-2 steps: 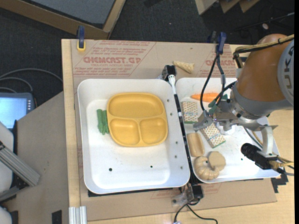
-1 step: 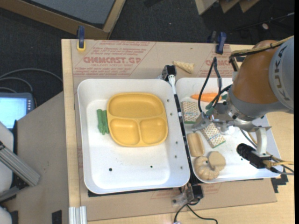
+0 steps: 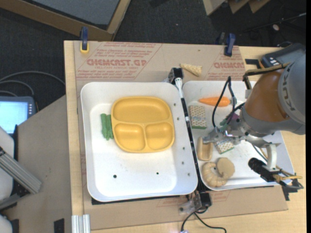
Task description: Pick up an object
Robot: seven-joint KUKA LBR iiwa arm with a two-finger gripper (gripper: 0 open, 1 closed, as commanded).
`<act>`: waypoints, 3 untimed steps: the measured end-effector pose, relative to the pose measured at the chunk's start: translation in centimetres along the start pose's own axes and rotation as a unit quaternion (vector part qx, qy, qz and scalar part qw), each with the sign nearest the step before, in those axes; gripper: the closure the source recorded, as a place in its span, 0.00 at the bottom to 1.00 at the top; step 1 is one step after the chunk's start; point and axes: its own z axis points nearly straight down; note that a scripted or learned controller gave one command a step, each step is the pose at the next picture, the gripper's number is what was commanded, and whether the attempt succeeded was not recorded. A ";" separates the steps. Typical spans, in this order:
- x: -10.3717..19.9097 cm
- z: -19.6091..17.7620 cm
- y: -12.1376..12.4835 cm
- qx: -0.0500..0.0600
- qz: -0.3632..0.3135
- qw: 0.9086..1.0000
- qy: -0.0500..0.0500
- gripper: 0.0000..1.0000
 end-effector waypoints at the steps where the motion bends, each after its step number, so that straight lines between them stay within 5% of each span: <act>1: 0.3 -1.8 0.3 -0.006 -0.003 1.000 -0.001 1.00; 2: 5.0 -10.6 5.8 -0.004 -0.005 1.000 -0.002 1.00; 3: -3.3 -15.0 2.0 -0.002 0.001 1.000 -0.004 1.00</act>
